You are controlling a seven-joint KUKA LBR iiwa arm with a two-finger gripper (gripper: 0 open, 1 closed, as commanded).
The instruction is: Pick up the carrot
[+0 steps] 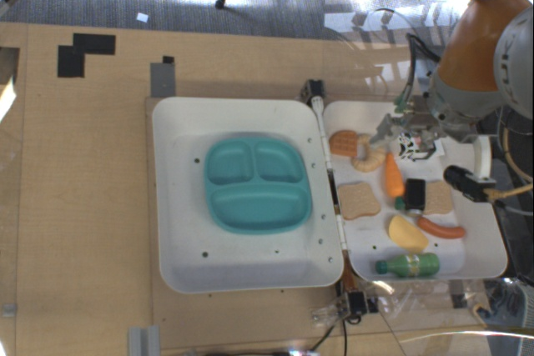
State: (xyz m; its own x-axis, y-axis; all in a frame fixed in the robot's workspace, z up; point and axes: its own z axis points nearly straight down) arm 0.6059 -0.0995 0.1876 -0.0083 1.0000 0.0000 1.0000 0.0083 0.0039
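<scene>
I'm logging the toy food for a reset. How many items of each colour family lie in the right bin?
Orange or red: 2, the tapered orange carrot and the red sausage
Tan or brown: 4, the round bun, the curled shrimp and two bread slices
Yellow: 1, the lemon wedge
Green: 1, the plastic bottle
Total: 8

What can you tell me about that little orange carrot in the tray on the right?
The carrot is a small, smooth orange cone, plastic-looking like toy food, with no leafy top that I can make out. It lies flat on the floor of the right bin, its length running roughly up and down the view, near the bin's middle. Its upper end sits close to a pale curved piece; a small dark block lies by its lower end. Whether these touch it is unclear. The tool hangs just above it, not holding it.
</scene>
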